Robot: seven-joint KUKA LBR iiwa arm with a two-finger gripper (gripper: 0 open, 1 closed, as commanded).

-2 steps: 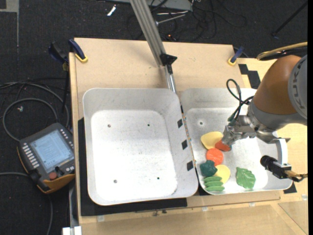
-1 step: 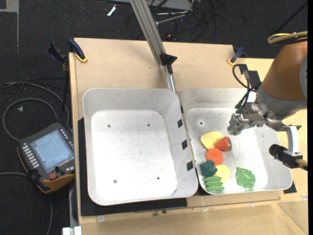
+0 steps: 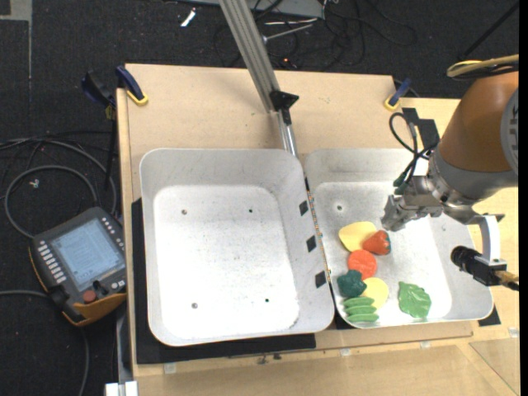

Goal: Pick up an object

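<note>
The right bin (image 3: 450,299) holds a cluster of toy foods: a yellow piece (image 3: 355,235), a red piece (image 3: 377,242), an orange piece (image 3: 362,262), a dark green piece (image 3: 350,285), a second yellow piece (image 3: 376,289), a striped green piece (image 3: 360,308) and a leafy green piece (image 3: 414,299). My gripper (image 3: 393,219) hangs over the right bin, just up and right of the red piece, at the end of the grey and orange arm (image 3: 483,139). Nothing shows between its fingers.
The left bin (image 3: 169,172) lies beside the right one. A slanted metal pole (image 3: 256,52) crosses above the bench's far side. Clamps (image 3: 132,85) sit at the bench's far corners. A teach pendant (image 3: 78,262) lies on the floor at left.
</note>
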